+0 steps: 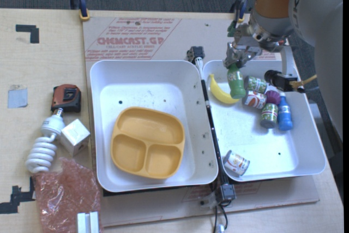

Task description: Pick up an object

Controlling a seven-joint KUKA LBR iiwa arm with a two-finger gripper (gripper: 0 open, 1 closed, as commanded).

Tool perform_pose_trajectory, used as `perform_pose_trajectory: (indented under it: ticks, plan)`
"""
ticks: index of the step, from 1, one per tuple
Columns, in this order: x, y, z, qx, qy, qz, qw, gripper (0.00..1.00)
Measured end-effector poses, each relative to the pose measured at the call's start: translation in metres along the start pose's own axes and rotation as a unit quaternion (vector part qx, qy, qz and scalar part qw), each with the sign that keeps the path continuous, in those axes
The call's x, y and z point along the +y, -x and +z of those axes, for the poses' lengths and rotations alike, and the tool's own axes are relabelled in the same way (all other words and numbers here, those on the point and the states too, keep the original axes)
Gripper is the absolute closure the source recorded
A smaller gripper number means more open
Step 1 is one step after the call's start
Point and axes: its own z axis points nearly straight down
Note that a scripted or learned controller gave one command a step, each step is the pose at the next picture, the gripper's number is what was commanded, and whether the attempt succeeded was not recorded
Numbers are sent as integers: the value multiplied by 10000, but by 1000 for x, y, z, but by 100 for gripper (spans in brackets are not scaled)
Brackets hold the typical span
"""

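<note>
My gripper (235,64) hangs over the back left corner of the right bin (305,163). Directly beneath it, touching or nearly touching its tip, is a green bottle (237,84) that stands about upright. A yellow banana (220,93) lies just left of the bottle. To the right is a cluster: a green-labelled can (256,84), a red and white can (253,100), a purple item (272,97), a small green can (268,115) and a blue bottle (284,117). Another can (236,161) lies alone at the bin's front left.
The left bin (106,95) holds a yellow divided plate (147,142). Left of the bins on the bench lie a tape measure (66,97), a spiral light bulb (43,144), a white cube (75,134) and a pink bag (65,193). The arm's body fills the upper right.
</note>
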Motion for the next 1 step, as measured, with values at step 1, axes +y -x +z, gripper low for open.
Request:
perform_pose_trajectory:
  ticks: [1]
  plan:
    - [0, 0, -10, -10, 2, -11, 10000, 100]
